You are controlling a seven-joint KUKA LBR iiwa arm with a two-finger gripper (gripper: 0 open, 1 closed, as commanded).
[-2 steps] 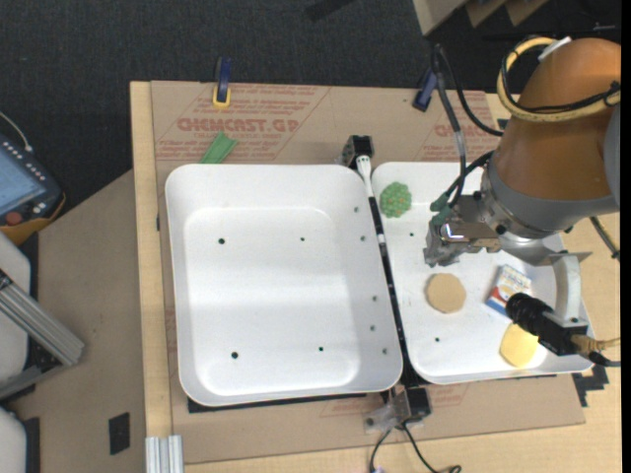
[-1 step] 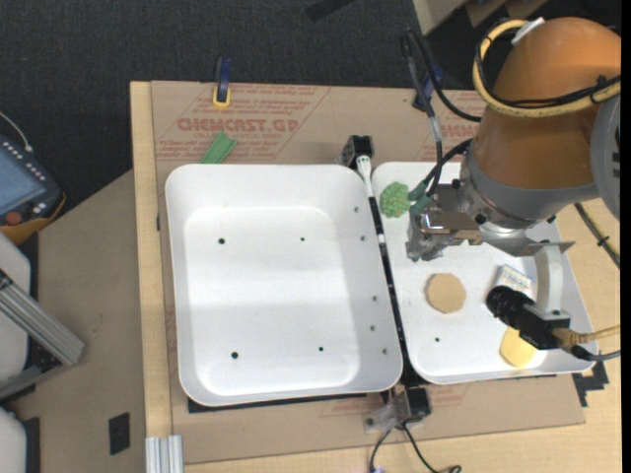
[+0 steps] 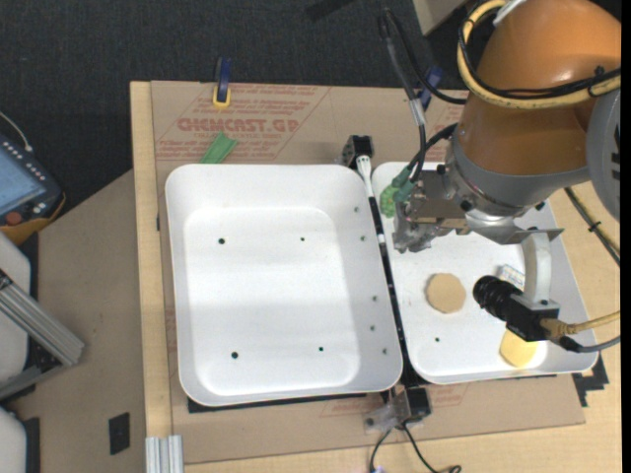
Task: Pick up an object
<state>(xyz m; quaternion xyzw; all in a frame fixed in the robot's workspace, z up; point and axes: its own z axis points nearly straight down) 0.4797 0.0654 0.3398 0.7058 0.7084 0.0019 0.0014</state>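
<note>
Camera view from above shows the gripper low over the far left part of the right bin, close to the wall it shares with the left bin. How wide the pincer stands cannot be told, as the wrist and the arm's orange band cover it from above, and nothing can be seen gripped in it. A green object sits just beside it on the far side, against the bin's far left corner; whether the two touch cannot be told. A tan disc lies flat nearer in the same bin, apart from the gripper, with bare white floor to its left and near sides. A yellow piece rests by the near right rim, partly covered by robot parts.
</note>
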